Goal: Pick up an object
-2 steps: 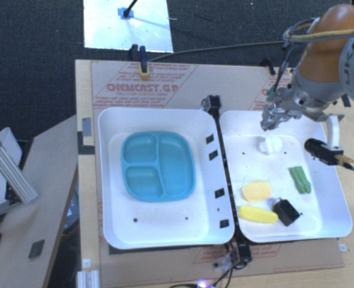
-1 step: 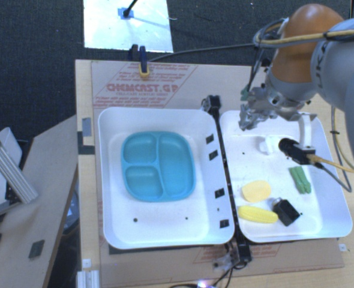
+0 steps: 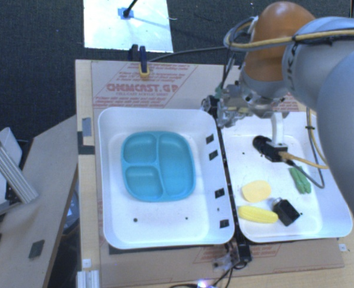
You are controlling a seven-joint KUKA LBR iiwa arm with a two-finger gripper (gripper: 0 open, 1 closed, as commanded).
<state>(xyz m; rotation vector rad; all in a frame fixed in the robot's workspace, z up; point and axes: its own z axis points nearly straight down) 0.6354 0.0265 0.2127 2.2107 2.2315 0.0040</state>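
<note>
Blue tray (image 3: 159, 165) in left bin (image 3: 117, 221); black block (image 3: 286, 212) beside yellow corn (image 3: 258, 214), right bin (image 3: 324, 218).

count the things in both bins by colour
blue: 1, divided plate
yellow: 2, round flat piece and long piece
green: 1, pod
black: 1, small block
total: 5

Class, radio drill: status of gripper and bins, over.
Gripper over right bin's far corner. Inside: yellow disc, corn, green pod, black block. Blue tray, left bin.
</note>
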